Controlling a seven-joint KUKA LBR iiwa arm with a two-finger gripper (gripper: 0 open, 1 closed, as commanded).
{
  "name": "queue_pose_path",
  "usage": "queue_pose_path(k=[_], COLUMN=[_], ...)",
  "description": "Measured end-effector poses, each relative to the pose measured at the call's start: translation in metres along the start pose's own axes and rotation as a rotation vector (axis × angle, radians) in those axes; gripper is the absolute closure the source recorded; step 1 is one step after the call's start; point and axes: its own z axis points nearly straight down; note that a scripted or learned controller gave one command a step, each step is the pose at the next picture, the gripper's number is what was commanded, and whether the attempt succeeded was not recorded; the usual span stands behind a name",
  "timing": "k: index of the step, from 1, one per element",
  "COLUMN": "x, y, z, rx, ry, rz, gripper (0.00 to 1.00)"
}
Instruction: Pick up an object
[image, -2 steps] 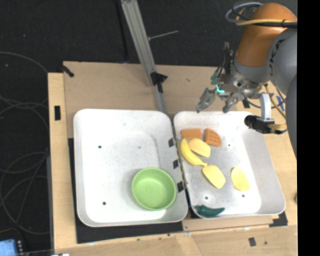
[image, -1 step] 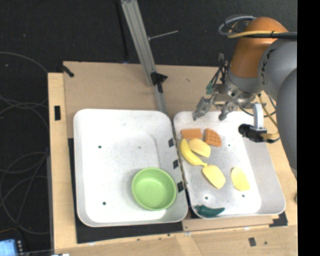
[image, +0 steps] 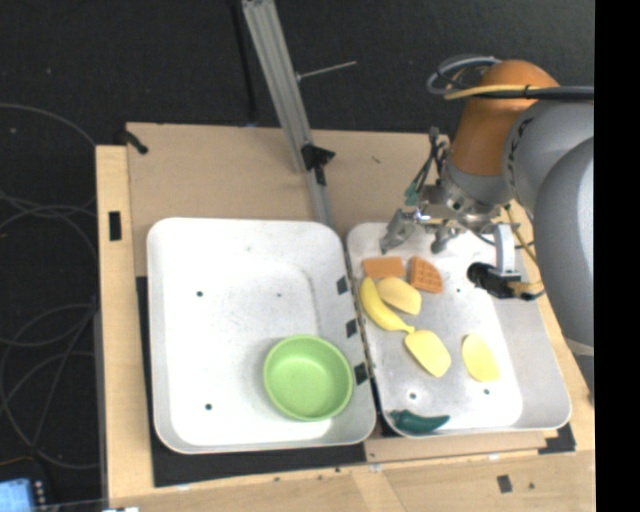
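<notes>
Over on the left, the left white bin (image: 200, 260) sits on the table (image: 230, 160) with a green bowl (image: 308, 376) in its near right corner. Next, the right white bin (image: 530, 390) has a banana (image: 378, 306), an orange block (image: 383, 267), a waffle piece (image: 425, 275), three pale yellow pieces (image: 428, 352) and a dark green thing (image: 420, 423) at its near edge. Up at the far end, the claw (image: 420, 232) hangs open with nothing in it, just above the orange block.
</notes>
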Motion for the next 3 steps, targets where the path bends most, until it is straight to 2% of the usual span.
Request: queue_pose_path(k=[1, 2, 3], x=[-0.003, -0.003, -0.013], y=[0.001, 0.004, 0.002], z=[0.049, 0.034, -0.020], rx=[-0.008, -0.017, -0.010], ry=[-0.002, -0.002, 0.006], rz=[0.001, 0.001, -0.003], gripper=[0.00, 1.00, 1.00])
